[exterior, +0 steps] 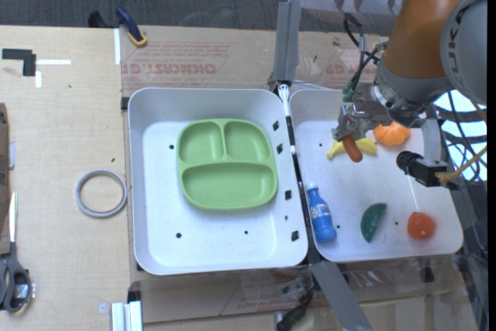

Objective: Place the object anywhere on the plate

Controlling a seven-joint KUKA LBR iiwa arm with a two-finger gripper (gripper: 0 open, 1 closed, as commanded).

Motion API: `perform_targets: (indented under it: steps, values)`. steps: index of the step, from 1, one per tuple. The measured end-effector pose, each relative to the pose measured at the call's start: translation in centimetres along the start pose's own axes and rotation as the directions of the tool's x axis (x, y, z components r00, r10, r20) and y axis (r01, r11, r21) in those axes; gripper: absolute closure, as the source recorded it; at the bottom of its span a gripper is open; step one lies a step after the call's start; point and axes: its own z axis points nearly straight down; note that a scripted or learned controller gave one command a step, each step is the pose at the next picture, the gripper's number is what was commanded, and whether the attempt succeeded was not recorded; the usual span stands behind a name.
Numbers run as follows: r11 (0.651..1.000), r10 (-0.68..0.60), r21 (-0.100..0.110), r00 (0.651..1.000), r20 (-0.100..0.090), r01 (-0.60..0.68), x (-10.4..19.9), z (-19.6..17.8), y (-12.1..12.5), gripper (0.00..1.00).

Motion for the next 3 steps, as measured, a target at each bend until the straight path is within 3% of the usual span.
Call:
perform_targets:
  steps: [1, 2, 3]
  values:
    - [1.0, 0.003, 0.0, 1.0, -0.001, -0.003, 8.2, 3.9, 2.3, 1.0]
    - [1.0, 0.001, -0.001, 1.0, 0.0, -0.001, 13.4, 3.8, 3.5, 1.0]
    - [1.0, 0.004, -0.012, 1.0, -0.001, -0.004, 18.1, 11.7, 6.7, 1.0]
